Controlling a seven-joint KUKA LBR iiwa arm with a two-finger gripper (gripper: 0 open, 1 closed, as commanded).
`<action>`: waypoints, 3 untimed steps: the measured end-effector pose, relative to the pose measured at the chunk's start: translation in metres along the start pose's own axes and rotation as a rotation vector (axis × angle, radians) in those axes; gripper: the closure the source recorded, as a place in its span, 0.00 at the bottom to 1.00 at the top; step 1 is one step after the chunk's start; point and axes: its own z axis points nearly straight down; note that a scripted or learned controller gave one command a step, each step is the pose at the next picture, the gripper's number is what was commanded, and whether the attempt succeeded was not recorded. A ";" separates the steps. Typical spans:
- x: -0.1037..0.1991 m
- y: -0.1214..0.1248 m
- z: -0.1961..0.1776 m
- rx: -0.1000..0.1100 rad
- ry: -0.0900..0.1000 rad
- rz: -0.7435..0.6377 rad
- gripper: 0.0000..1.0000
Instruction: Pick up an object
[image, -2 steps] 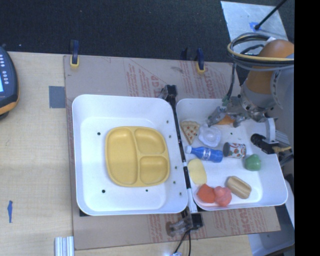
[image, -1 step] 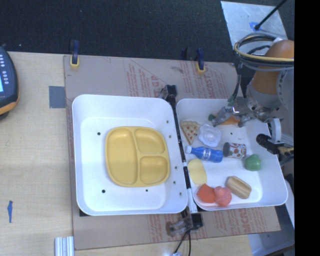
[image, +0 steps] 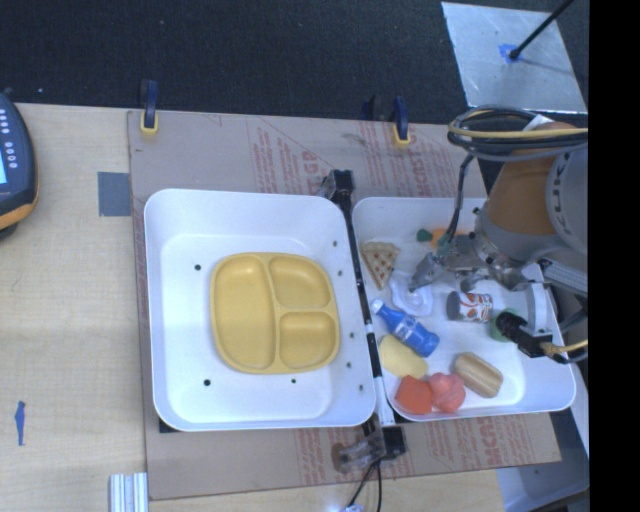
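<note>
The right bin (image: 545, 400) holds several small items. Among them are a blue bottle (image: 408, 329), a yellow lemon-like piece (image: 401, 358), two red pieces (image: 430, 394), a tan bun (image: 478, 374), a small can (image: 472, 305), a waffle wedge (image: 379, 263) and an orange piece (image: 432, 237). My gripper (image: 428, 275) reaches down in the upper middle of this bin. It is just right of the waffle wedge, left of the can, and above a pale whitish item (image: 408, 298). The arm's wrist hides part of the bin's right side.
The left bin (image: 170, 300) carries a yellow divided plate (image: 274, 311). A black divider runs between the bins (image: 352, 260). Blue clamps (image: 149, 105) hold the cardboard sheet at the back. A device with a keypad (image: 12, 160) lies at the far left. Black cable loops ride on the arm (image: 510, 125).
</note>
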 end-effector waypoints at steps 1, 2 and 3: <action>0.045 0.067 0.000 -0.004 -0.001 -0.006 0.00; -0.018 0.065 -0.046 -0.008 -0.005 0.004 0.00; -0.027 0.019 0.003 0.004 -0.001 0.001 0.00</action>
